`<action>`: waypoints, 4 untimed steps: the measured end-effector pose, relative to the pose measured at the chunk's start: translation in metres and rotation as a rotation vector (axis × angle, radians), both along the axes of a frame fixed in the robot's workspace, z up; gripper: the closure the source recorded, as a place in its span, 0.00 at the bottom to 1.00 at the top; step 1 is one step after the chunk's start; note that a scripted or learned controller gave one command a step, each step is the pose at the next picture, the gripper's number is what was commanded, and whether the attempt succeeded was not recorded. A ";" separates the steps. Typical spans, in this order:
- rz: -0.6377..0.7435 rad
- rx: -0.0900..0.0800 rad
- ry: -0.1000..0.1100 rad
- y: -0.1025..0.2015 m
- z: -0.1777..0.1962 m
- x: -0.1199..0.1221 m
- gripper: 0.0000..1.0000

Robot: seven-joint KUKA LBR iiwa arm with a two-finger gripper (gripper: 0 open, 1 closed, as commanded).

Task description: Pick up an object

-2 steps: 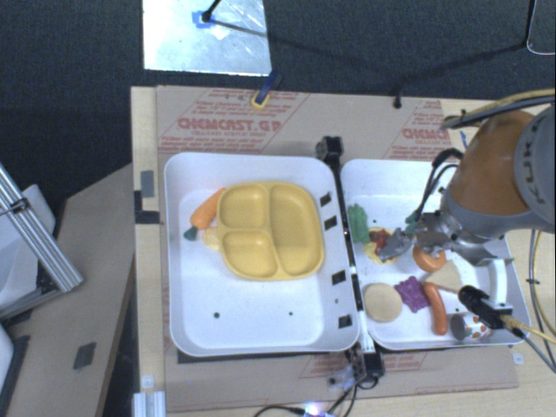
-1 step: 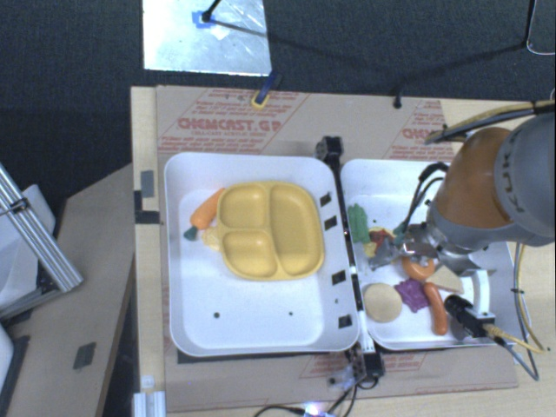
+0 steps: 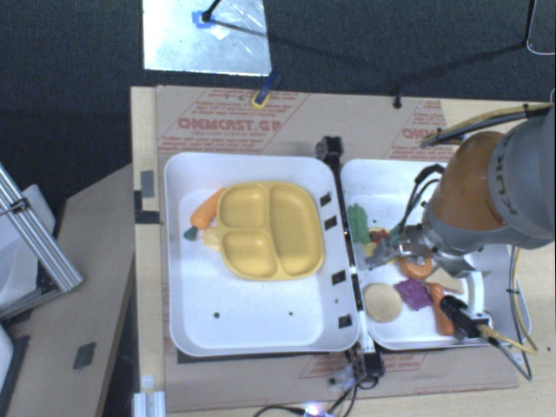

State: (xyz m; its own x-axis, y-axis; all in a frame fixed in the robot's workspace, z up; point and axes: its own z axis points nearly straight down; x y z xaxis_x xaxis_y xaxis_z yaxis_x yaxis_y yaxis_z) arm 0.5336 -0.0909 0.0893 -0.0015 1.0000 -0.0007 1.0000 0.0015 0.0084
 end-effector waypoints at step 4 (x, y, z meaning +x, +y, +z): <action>0.008 0.002 0.004 0.046 0.139 0.027 1.00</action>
State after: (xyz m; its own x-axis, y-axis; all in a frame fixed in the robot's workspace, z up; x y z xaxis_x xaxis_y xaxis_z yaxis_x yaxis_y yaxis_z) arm 0.5608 -0.0445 0.2287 -0.0098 1.0000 0.0016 0.9999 0.0098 0.0043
